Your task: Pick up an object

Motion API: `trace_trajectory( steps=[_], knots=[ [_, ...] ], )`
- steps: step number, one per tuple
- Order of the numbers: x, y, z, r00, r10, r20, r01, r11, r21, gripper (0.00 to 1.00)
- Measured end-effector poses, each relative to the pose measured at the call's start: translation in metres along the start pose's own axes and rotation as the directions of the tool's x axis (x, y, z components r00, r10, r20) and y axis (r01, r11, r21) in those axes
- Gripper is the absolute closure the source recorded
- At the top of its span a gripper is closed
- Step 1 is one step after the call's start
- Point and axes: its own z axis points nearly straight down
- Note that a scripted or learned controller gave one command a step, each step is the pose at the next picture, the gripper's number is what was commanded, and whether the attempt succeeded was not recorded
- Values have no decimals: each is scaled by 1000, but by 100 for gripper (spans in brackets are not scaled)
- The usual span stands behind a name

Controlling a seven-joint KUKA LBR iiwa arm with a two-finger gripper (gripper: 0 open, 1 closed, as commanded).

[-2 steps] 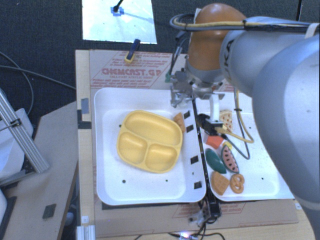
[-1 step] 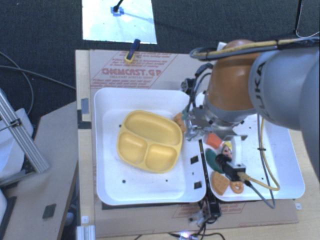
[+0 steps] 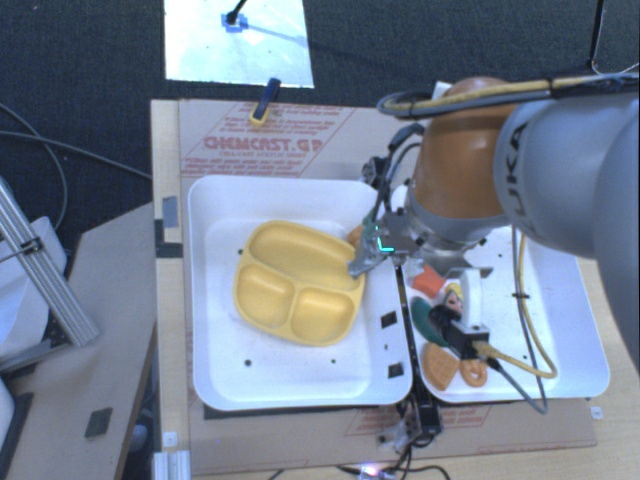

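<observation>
the gripper (image 3: pixel 362 260), whose opening i cannot tell, sits at the near rim of the yellow tray (image 3: pixel 290 288), which spreads away toward the view's left.

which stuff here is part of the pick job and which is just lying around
Job: gripper, yellow divided tray, red piece, green piece, left bin, right bin.
Lying about: yellow-tipped tool on the cardboard, pale sheet further back.

Two white bins, nine o'clock bin (image 3: pixel 215 368) and three o'clock bin (image 3: pixel 572 353). One yellow divided tray (image 3: pixel 295 283). One red-orange piece (image 3: pixel 428 282), one dark green piece (image 3: pixel 421 315), one tan piece (image 3: pixel 441 366).
</observation>
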Motion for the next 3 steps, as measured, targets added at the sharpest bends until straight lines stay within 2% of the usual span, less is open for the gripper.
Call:
trace_trajectory(
  steps=[1, 2, 3],
  knots=[
    [31, 72, -47, 1000, -7, -1, 7, 1000, -11, 0],
    [62, 55, 118, 1000, 1, -1, -1, 1000, -20, 0],
    [5, 128, 29, 1000, 1, 2, -1, 1000, -12, 0]
  ],
)
